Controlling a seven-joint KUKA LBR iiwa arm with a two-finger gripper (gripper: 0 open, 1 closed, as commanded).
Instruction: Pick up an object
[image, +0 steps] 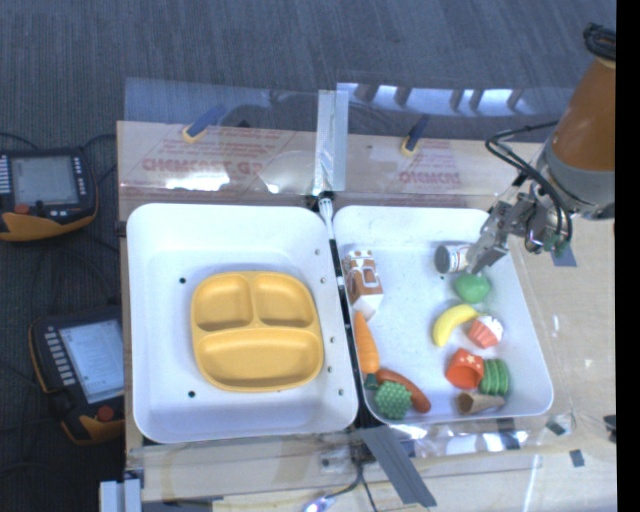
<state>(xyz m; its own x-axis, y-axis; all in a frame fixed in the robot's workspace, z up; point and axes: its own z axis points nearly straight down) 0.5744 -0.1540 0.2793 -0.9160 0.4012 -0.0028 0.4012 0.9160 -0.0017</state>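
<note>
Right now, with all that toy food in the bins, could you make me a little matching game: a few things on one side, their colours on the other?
Things:
1. divided tray in the left bin
2. banana
3. carrot
4. can near the end effector

Colours:
A. silver
B. orange
C. bright yellow
D. mustard yellow

Pairs: 1-D, 2-C, 3-B, 4-A

Yellow three-compartment tray (258, 330): lies flat in the middle of the left white bin (150, 300). Two handheld pendants with screens, off the bench at far left: one (45, 190) farther, one (80, 370) nearer. Clear plastic sheeting (250, 160) with blue clips: at the far side, behind the bins.
</note>
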